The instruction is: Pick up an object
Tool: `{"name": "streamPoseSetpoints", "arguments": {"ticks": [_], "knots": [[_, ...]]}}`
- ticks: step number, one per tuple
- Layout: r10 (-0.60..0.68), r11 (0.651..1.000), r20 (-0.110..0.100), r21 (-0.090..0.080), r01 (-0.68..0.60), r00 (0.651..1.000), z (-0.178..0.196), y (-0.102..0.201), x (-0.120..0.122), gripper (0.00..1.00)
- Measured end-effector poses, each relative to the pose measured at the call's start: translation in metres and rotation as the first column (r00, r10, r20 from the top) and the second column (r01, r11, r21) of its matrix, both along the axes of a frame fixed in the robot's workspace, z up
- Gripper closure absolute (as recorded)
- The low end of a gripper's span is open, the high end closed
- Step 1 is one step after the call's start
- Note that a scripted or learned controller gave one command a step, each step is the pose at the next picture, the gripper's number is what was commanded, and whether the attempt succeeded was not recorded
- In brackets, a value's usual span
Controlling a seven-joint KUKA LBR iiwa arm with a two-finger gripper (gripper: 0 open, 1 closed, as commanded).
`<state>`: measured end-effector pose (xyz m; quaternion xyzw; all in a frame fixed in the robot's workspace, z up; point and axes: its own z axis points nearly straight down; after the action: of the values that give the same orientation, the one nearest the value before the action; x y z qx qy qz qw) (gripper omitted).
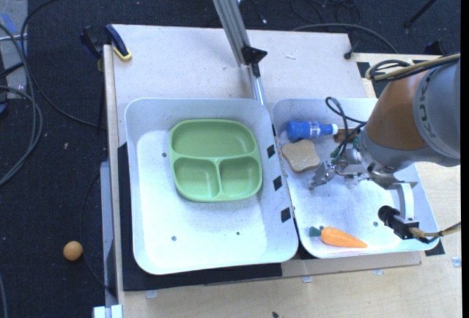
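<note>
In the right bin (366,250) lie a blue bottle with a white cap (308,130), a tan bread-like slice (300,156) and an orange carrot (341,237) near the front wall. My gripper (321,177) hangs low over the right bin's floor, just right of and below the tan slice, pointing left. No object shows between its metal fingers. The grey arm with its orange band (396,122) covers the right part of the bin.
The left bin (146,236) holds a green three-compartment plate (216,159). A slanted metal pole (229,5) runs down to the bins' far edge. A small orange ball (72,250) lies on the floor at the left. Cables trail around the bench.
</note>
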<state>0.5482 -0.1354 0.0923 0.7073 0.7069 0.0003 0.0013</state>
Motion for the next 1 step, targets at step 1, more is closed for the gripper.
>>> {"name": "streamPoseSetpoints", "arguments": {"ticks": [1], "knots": [[-0.002,1.0,0.005,-0.003,0.002,1.0,0.0128,-0.0013,0.0014,1.0]]}}
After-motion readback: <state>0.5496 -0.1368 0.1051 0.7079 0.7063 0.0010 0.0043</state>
